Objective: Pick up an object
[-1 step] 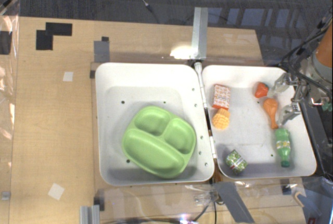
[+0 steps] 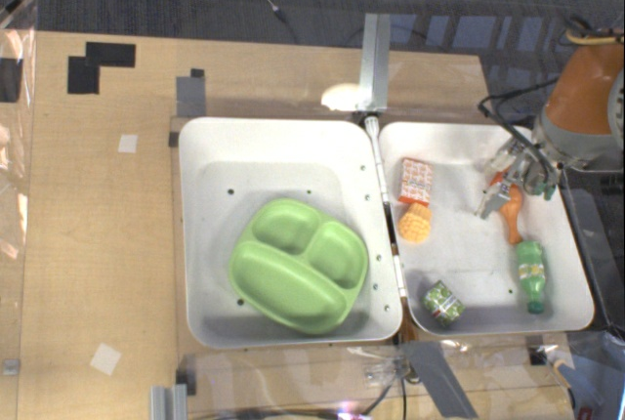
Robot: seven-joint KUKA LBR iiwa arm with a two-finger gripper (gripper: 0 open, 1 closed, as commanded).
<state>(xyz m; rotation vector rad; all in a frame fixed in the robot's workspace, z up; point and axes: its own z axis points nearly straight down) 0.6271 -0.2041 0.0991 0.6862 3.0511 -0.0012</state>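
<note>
Carrot-shaped orange toy (image 2: pixel 513 213) lies in the right bin (image 2: pixel 459 140), near its 3 o'clock wall, with its upper end right under the gripper (image 2: pixel 506 182). Whether the fingers are spread or closed on the toy cannot be made out from this angle. At the toy's 6 o'clock, just beside it, lies a green bottle (image 2: pixel 530 275). Toward 9 o'clock sit a red-and-white carton (image 2: pixel 416 181), its print too small to read, and a yellow-orange fruit (image 2: pixel 415 225) touching it below. A small green patterned block (image 2: pixel 442 302) rests toward 7 o'clock. The left bin (image 2: pixel 210 154) holds a green divided plate (image 2: pixel 298 265).
</note>
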